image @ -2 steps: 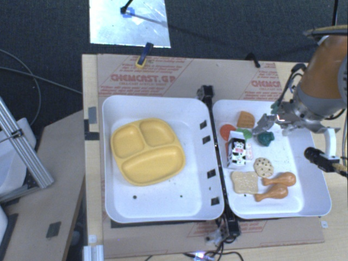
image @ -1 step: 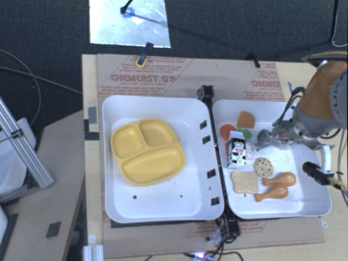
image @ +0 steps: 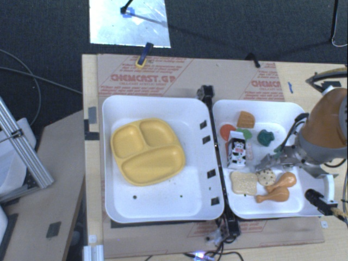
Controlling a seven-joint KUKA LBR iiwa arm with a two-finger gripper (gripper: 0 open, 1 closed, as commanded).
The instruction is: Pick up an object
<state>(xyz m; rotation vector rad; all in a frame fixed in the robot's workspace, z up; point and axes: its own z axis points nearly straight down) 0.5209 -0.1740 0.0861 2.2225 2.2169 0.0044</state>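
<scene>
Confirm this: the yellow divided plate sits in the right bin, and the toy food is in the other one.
Wrong bin. The camera view shows the yellow divided plate in the left bin; the toy food, such as the drumstick, lies in the right bin.

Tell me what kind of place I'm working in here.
Likely a robotics lab test bench: two white bins on cardboard, toy food such as a drumstick, a yellow divided plate, loose cables and aluminium framing nearby.

Yellow divided plate (image: 148, 151) in left bin (image: 117, 200); silver sheet (image: 129, 14) on floor.
</scene>
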